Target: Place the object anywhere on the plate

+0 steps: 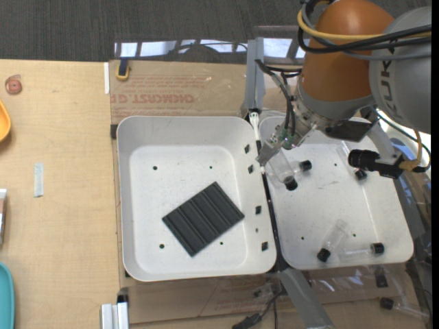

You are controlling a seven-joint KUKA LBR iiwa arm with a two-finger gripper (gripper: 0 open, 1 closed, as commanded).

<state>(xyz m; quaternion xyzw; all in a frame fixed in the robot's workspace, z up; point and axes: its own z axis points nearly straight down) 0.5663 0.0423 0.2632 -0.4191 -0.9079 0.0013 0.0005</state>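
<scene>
Now, your gripper [276,151] hangs low over the far left part of the right bin [343,208], close to the wall it shares with the left bin [144,142]. Just below it lies a clear tube [282,172] with a black cap, slanting down and to the right. That is most likely your object, since it is the one nearest the tool. You cannot tell whether the gripper is clamped on it or merely over it. The tube is clear, the wrist overhangs the spot, and the two blur together.

The plate [204,218] is the dark ribbed slab lying flat in the left bin, turned at a slant with bare floor all round it. It is well apart from the tube, across the shared wall. Nothing is on it, so by my reading you are at the pick stage.

Two more tubes [334,240] lie near the front edge of the right bin, and a small black-capped bit [306,164] sits just beside the gripper. They look loose and light, so expect them to roll if nudged.

The arm [346,43] reaches in from the right. The carry will likely need a lift clear of the wall before you move left.
</scene>
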